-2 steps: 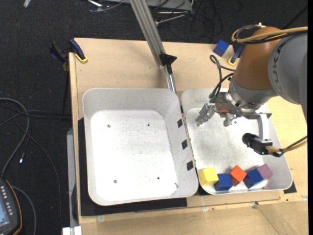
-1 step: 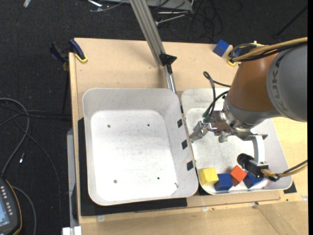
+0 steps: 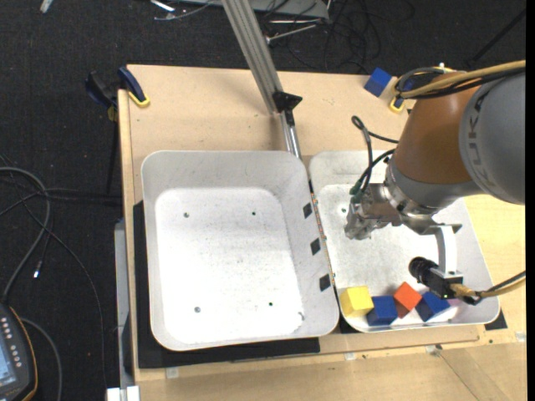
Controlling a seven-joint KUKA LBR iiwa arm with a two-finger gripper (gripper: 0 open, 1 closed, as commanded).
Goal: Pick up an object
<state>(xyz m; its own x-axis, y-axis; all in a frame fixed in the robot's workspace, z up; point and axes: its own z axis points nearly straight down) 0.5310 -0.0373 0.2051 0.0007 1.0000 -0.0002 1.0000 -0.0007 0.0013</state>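
My gripper (image 3: 359,226) hangs over the middle of the right bin (image 3: 380,261), pointing down, with the grey and orange arm coming in from the right. Nothing shows between its fingers. At the near edge of that bin lie a yellow cube (image 3: 357,299), a blue block (image 3: 383,310), an orange block (image 3: 407,296) and a second blue block (image 3: 433,307). These blocks lie below and to the right of the gripper, apart from it.
The left bin (image 3: 221,249) stands beside the right one. A slanted metal pole (image 3: 255,44) crosses the bench top toward the bins. A blue block (image 3: 378,81) lies on the bench at the back right. A black part of the arm (image 3: 430,274) hangs just above the blocks.
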